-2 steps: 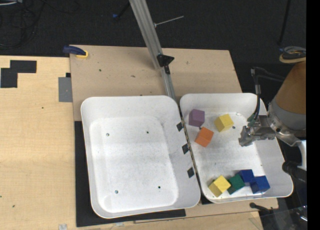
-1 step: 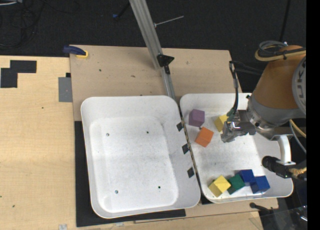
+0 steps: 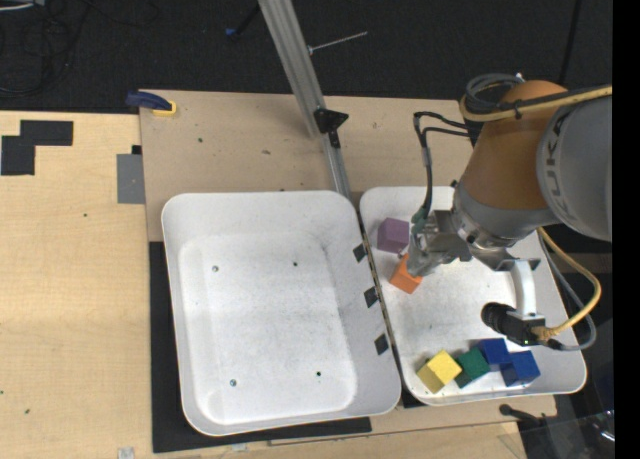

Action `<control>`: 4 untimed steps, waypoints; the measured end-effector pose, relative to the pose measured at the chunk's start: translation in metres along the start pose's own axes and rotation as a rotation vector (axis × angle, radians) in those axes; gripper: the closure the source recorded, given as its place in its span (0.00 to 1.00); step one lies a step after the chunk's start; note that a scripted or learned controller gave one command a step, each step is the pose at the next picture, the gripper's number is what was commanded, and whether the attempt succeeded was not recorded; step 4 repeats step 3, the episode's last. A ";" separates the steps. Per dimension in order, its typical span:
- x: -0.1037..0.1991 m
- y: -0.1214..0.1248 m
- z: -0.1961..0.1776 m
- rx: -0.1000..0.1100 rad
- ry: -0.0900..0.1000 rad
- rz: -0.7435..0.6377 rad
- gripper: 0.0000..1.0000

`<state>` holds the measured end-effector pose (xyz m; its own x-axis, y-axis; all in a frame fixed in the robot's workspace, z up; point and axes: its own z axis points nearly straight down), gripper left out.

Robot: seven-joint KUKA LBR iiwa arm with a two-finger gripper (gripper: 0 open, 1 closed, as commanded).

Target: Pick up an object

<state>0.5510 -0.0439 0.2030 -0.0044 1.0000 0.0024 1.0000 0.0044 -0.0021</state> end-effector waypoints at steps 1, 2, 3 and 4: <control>0.047 0.022 -0.016 -0.002 -0.002 0.001 1.00; 0.090 0.045 -0.008 0.000 -0.003 0.002 1.00; 0.141 0.069 -0.006 -0.001 -0.002 0.002 1.00; 0.141 0.069 -0.006 -0.001 -0.002 0.002 1.00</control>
